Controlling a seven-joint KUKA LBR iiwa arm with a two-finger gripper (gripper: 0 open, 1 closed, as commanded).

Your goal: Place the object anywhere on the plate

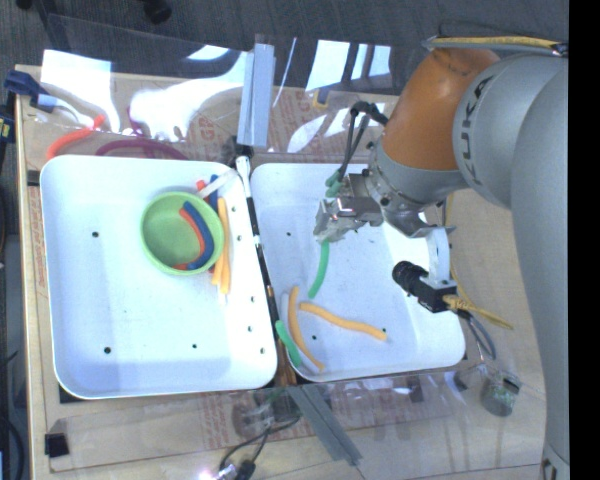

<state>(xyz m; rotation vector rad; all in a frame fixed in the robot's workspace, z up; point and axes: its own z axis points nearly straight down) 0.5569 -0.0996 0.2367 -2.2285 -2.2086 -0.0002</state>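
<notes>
In the left shallow white bin (100, 318) sits a round green plate (180, 232) holding curved red and blue strips (195, 230), with thin orange sticks (222, 253) lying just beside its right rim. In the right white bin (430, 343), a wavy orange strip (342, 319), another orange strip (298, 330) and a short green piece (292, 342) lie near the front wall. Above them hangs a long thin green flexible strip (321, 268), its upper end pinched between the fingers of the metal two-finger gripper (332, 222), which hovers over this bin on the grey arm (500, 118) with its orange band (435, 103).
</notes>
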